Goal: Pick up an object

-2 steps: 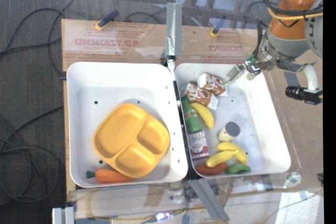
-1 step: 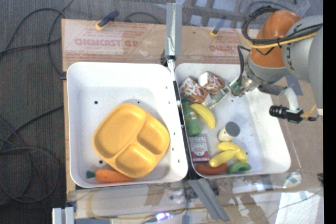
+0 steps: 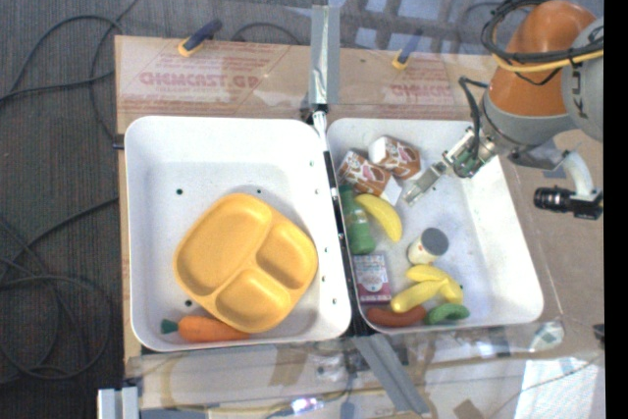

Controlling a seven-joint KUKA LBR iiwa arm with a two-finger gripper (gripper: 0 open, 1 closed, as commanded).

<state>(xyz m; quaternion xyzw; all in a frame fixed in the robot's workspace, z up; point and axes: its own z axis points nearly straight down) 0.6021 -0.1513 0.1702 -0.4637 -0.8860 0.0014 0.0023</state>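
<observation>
Banana just left of gripper

A: What can't you make out here?

B: The arm runs off the right edge, so its far part is cut away. The gripper is small and blurred; its tips can't be read.

A: And in the bins?

B: The carrot has one end tucked under the yellow tray. The red thing at the bottom of the right bin lies partly under the bananas. The printing on the small red packet is too tiny to read.
</observation>
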